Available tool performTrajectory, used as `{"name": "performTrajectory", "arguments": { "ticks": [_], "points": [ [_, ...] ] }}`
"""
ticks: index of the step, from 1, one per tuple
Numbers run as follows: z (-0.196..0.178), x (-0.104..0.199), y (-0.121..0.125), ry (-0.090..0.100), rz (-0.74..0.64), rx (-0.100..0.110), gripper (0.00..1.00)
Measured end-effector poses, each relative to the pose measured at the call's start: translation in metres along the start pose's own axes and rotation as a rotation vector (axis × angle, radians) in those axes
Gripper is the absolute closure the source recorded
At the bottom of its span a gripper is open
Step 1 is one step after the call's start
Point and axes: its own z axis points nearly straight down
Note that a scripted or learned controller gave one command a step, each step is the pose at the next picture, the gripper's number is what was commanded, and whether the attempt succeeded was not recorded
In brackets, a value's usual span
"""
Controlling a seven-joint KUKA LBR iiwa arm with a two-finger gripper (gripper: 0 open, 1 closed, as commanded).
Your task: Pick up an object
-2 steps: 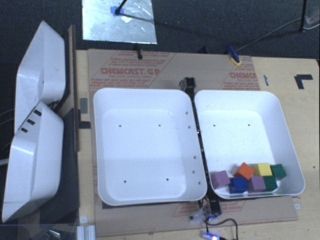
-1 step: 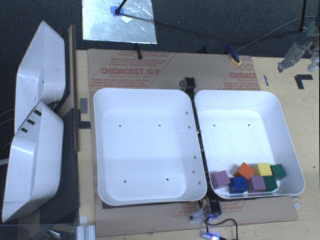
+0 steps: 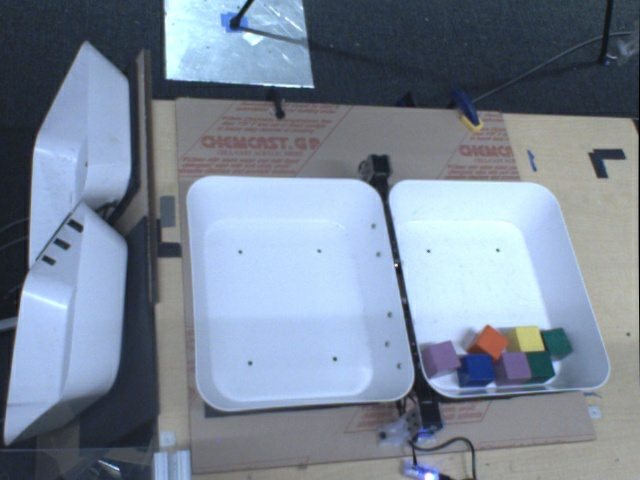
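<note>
coloured blocks (image 3: pixel 500 355) clustered, right bin (image 3: pixel 560 218) near corner

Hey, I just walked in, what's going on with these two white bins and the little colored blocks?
Nothing is being handled at this moment. A cluster of small blocks sits in the near corner of the right bin: an orange block, a yellow block, a blue block, two purple blocks and two green blocks. The left bin sits beside it. No block has been picked up yet.
</note>
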Motion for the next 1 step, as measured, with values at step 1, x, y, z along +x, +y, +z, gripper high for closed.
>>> {"name": "performTrajectory", "arguments": {
  "ticks": [1],
  "points": [
    [0.1258,0.001,-0.0063,0.005,0.001,0.019,0.0]
  ]
}}
